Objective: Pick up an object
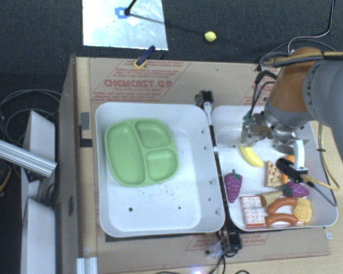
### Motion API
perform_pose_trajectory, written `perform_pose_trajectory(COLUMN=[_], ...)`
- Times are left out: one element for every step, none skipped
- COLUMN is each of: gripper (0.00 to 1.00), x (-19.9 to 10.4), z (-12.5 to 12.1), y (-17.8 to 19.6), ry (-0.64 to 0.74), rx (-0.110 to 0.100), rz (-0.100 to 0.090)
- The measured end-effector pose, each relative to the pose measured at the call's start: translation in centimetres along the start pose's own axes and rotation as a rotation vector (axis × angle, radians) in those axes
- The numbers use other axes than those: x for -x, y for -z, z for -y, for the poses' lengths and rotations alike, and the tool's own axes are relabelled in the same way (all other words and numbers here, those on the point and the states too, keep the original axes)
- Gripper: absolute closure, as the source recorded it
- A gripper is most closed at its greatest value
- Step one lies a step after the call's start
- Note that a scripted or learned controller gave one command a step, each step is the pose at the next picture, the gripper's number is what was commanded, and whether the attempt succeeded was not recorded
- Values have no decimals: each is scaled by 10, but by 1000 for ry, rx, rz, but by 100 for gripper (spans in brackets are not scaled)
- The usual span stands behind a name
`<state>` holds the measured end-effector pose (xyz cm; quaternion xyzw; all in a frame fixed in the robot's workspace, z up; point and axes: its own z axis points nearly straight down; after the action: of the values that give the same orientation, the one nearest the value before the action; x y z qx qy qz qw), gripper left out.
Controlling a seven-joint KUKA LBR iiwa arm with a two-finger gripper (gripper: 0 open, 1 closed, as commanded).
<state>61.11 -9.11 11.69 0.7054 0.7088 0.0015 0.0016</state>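
Where the arm [308,90] looms, gripper [255,135] fingers indistinct above banana [251,155].

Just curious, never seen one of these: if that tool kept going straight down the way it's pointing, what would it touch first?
Probably the yellow toy banana, lying just below the tool in the right-hand white bin. Depth is hard to judge, so it may land on the bin floor beside it.
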Motion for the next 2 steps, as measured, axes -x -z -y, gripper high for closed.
perform_pose_trajectory(gripper=[0,0], x=[0,16], z=[0,-14], y=[0,-33], ry=[0,-3], rx=[0,-3], rz=[0,1])
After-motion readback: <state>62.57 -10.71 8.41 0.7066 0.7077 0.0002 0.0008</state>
